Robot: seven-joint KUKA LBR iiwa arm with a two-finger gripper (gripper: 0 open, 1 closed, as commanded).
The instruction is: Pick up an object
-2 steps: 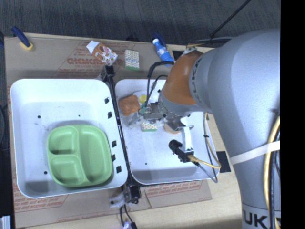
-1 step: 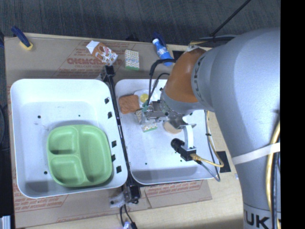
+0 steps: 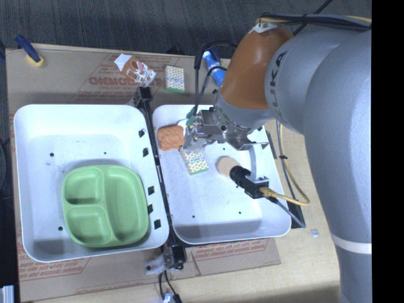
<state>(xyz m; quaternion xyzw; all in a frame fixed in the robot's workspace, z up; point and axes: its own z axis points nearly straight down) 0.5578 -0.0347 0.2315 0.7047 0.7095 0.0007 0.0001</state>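
Arm: a grey arm with an orange band (image 3: 255, 68) comes in from 3 o'clock over the right shallow white bin (image 3: 214, 229).
Gripper: the two-finger gripper (image 3: 198, 133) hangs over that bin's 11 o'clock part.
Jaws: buried in wrist hardware; I cannot tell whether they are open or closed.
Orange piece: a round orange-brown soft-looking piece (image 3: 169, 137) lies at the gripper's 9 o'clock, just beside it and near the bin's left wall.
Checked packet: a small rectangular packet with a green-and-white checked print (image 3: 196, 161) lies tilted at the gripper's 6 o'clock, just beside it.
Tan lump: a tan oval lump (image 3: 225, 165) lies at the gripper's 4 o'clock, apart from the checked packet.
Left bin: the left shallow white bin (image 3: 38, 137) holds a pale green plastic three-compartment plate (image 3: 105, 206) toward its 6 o'clock.
Beyond the bins: at 12 o'clock on the printed cardboard sheet (image 3: 82, 84) lie a crumpled white-and-orange wrapper (image 3: 134, 70) and a small square green-patterned sachet (image 3: 174, 78).
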